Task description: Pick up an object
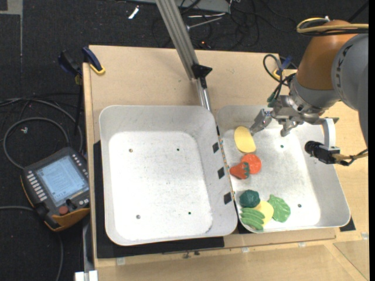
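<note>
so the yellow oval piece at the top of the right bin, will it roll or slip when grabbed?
The yellow oval piece looks smooth and rounded, so it may slip. It seems to lie flat, so rolling looks unlikely. Probably light, hollow plastic that skids on the right bin if nudged.

The gripper, fingers spread apart and holding nothing, hangs over the right bin beside a yellow lemon. A red strawberry, an orange fruit and 4 green and yellow toys cluster near the front rim.
</note>
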You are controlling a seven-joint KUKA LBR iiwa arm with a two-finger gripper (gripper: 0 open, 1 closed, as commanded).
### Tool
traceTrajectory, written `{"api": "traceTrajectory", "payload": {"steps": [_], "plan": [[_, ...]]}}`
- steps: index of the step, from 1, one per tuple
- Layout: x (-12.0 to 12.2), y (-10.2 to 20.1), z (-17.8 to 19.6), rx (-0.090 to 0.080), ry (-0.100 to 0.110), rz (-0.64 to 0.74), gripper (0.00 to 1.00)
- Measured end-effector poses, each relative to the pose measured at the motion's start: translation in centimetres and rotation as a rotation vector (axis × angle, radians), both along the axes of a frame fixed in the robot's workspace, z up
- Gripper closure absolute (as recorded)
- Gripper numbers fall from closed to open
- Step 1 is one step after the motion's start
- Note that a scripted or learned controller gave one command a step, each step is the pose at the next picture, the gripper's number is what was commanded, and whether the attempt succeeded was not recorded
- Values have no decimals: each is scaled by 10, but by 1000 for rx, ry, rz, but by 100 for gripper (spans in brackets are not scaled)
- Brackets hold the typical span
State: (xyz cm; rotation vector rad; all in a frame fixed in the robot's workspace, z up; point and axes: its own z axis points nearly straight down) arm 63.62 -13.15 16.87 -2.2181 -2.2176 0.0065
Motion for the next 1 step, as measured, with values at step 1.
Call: {"api": "traceTrajectory", "payload": {"steps": [1], "plan": [[3, 3, -64, 0, -1, 2, 0]]}}
